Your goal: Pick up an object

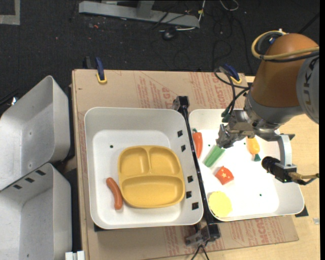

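Two shallow white bins [96,167] sit on our brown cardboard-covered bench [142,89], dark cable-strewn floor [51,45] behind. We cannot tell the gripper's [223,142] finger state above the green block [213,156].

Dark speckled floor [45,45] surrounds a brown table [147,86]. Black cables [223,35] and a grey metal bar [137,12] lie far. White housings [30,152] stand left.
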Controlling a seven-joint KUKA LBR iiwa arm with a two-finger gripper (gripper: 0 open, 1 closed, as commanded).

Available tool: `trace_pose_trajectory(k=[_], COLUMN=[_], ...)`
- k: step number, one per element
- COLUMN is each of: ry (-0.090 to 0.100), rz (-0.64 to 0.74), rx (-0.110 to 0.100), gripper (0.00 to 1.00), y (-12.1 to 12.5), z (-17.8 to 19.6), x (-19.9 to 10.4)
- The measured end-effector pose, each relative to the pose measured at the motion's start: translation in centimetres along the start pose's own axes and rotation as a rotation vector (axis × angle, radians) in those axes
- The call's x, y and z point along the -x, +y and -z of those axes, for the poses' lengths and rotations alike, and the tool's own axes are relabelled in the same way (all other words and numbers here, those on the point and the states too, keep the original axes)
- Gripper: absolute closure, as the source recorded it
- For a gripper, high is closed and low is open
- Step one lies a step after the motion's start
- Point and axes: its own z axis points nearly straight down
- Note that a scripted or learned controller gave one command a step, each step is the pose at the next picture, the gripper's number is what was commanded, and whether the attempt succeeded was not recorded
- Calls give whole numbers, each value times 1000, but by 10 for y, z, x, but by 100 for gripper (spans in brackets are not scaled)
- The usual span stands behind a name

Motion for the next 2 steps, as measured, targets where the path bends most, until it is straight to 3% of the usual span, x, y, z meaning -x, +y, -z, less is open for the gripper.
trace_pose_trajectory(k=[2], ry=[-1], rz=[-1], rx=[-1], gripper=[100], y=[-16], z=[-23], x=[-107])
